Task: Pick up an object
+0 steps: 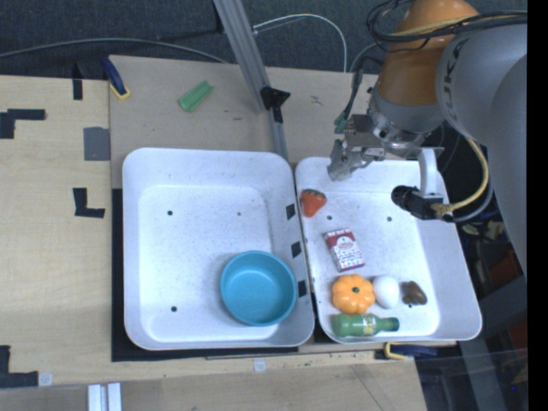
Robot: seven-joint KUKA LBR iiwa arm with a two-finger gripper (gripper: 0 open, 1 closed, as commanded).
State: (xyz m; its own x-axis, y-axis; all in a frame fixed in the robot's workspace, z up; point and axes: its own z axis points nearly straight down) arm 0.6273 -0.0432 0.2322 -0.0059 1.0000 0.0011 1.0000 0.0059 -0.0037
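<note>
Your pincer (341, 168) hangs over the right bin's (402, 247) far-left corner, near a red fruit (314, 202). You cannot tell whether it is open or closed. A blue bowl (257, 287) occupies the left bin's (188, 229) near-right corner.

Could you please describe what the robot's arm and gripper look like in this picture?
The arm is built of thick, rounded links in smooth light grey. Above the wrist sits a glossy orange band, bulging like a dome. Thin black cables loop over the orange part. The gripper is a small, angular assembly of dull metallic grey, much slimmer than the arm.
</note>
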